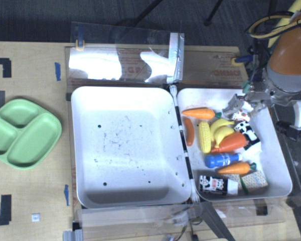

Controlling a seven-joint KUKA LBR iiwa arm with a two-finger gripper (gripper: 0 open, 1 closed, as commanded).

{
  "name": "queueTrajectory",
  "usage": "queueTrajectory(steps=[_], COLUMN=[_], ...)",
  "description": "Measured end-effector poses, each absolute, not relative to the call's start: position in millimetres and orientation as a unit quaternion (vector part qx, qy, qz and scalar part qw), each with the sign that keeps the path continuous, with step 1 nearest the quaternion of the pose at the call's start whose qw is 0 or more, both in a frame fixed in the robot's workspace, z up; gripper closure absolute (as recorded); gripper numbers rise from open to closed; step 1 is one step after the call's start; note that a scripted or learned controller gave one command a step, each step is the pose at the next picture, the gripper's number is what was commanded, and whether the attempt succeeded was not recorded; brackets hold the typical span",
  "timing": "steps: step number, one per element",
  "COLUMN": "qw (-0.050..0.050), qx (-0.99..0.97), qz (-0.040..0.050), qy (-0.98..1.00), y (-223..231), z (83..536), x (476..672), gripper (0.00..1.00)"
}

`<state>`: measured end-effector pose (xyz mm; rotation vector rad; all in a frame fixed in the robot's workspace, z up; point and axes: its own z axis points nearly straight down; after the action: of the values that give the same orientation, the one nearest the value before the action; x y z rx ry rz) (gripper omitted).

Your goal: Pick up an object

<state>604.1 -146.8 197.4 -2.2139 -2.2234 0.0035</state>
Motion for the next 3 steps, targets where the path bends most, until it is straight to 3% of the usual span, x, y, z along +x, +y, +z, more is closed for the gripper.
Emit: queueTrajectory(steps=[1, 2, 3], qw=[-0.005, -0.016, -0.008], qx=[-0.704, -0.63, -0.743], qz=[-0.0038, -0.0101, -0.0125], qy=[-0.71, -0.776, -0.669], y=[-93, -95, -102], z=[105, 102, 98], x=[671.2, 656.8, 636.3], gripper=[0.0, 0.0, 0.0])
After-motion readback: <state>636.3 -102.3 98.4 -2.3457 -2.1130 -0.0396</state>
